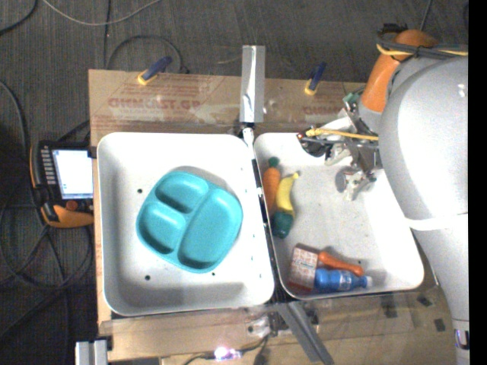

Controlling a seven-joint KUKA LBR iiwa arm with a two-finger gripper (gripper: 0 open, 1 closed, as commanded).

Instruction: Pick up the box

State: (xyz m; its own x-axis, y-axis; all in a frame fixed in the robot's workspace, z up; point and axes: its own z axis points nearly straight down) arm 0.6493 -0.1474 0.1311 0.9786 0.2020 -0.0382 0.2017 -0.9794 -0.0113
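The box is small, red and white, and lies flat near the front left of the right bin. A blue bottle and an orange carrot-like toy lie against its right side. My gripper hangs over the back right part of that bin, well behind and to the right of the box. It is open, with nothing between its fingers.
A carrot, a yellow banana and a dark green piece lie along the right bin's left wall. The left bin holds a teal divided plate. The grey arm covers the right bin's right side.
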